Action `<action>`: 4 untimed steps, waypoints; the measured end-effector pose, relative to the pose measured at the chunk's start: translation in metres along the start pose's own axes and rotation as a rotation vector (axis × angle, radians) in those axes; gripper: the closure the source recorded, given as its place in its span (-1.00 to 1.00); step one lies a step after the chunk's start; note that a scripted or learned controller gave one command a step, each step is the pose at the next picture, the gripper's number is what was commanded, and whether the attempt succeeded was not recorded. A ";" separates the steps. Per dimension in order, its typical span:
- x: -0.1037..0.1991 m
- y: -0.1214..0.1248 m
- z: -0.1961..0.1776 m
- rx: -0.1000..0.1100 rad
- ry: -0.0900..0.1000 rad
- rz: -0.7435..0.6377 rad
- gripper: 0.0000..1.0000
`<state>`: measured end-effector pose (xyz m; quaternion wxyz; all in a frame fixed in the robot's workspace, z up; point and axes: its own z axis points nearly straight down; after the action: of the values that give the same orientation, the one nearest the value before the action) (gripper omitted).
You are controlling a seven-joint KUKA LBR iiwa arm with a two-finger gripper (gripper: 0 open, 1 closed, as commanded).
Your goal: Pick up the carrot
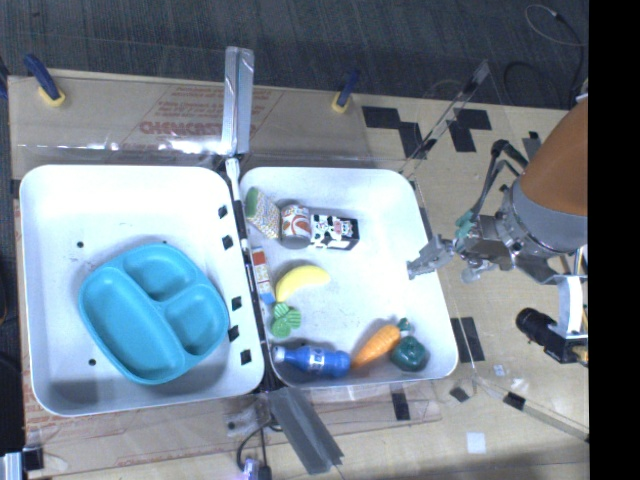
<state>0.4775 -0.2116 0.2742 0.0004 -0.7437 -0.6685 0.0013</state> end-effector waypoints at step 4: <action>0.001 -0.001 0.154 0.003 0.005 -0.522 -1.00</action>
<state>0.4759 -0.2102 0.1198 0.0034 -0.5459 -0.8378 0.0006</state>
